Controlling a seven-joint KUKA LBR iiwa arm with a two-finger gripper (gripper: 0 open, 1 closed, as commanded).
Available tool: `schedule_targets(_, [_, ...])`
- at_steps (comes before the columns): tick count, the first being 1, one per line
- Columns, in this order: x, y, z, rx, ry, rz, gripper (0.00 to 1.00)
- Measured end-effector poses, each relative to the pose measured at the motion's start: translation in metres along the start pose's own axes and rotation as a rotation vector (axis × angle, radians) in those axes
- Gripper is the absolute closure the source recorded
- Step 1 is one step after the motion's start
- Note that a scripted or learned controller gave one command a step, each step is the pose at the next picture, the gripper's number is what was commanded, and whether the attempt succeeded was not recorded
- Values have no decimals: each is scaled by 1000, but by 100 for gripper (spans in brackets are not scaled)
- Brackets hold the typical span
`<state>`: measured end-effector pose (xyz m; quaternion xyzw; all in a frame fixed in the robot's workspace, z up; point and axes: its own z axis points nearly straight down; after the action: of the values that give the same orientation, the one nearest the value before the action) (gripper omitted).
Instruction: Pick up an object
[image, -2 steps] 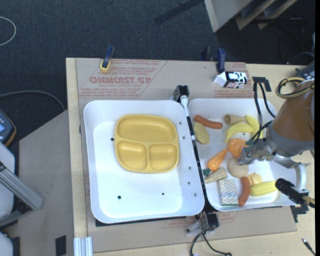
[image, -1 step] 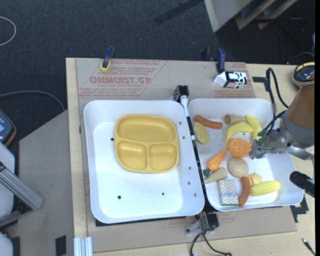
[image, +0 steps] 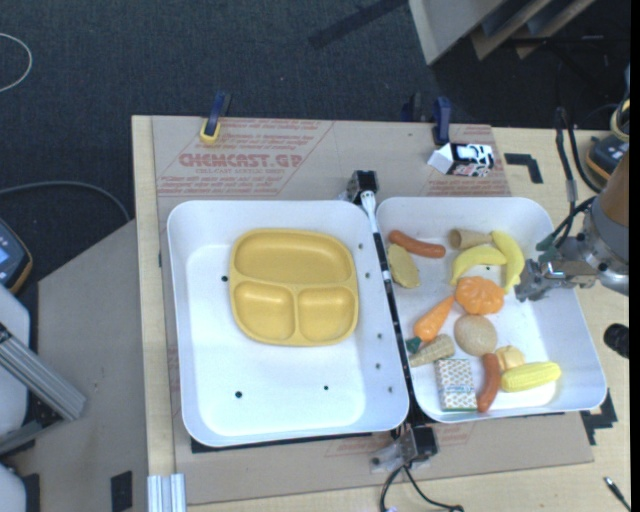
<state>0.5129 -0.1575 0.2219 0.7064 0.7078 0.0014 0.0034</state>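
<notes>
Camera view: banana (image: 487, 256) arcs left-to-right beside gripper (image: 535, 279), right bin (image: 575, 335).

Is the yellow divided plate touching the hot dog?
Apart. The camera view shows the yellow divided plate in the left bin and the hot dog in the right bin.
</notes>
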Motion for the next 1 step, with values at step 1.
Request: schedule_targets(1, [59,-3,4,9,6,-3,100])
